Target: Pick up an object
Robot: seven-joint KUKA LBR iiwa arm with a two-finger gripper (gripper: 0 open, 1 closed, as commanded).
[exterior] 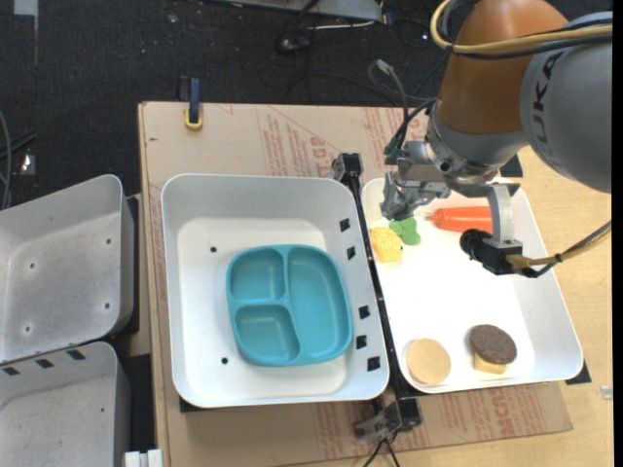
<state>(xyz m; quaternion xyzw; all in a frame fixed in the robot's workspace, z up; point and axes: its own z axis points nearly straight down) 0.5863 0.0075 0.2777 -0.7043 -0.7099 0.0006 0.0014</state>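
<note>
My gripper [401,205] hangs over the far left part of the right bin [545,305], just above a yellow corn cob [386,244] with a green piece [406,230] beside it. An orange carrot [461,218] lies to the gripper's right, partly behind the arm's hardware. Nearer the front of the same bin sit a tan round cookie [428,360] and a brown-topped round piece [492,345]. Nothing shows between the fingers.
The left bin [195,212] holds a teal divided plate [289,303]. A black divider with clips runs between the two bins. A black cable loops over the right bin's far right side. Grey trays lie off the bench at the left.
</note>
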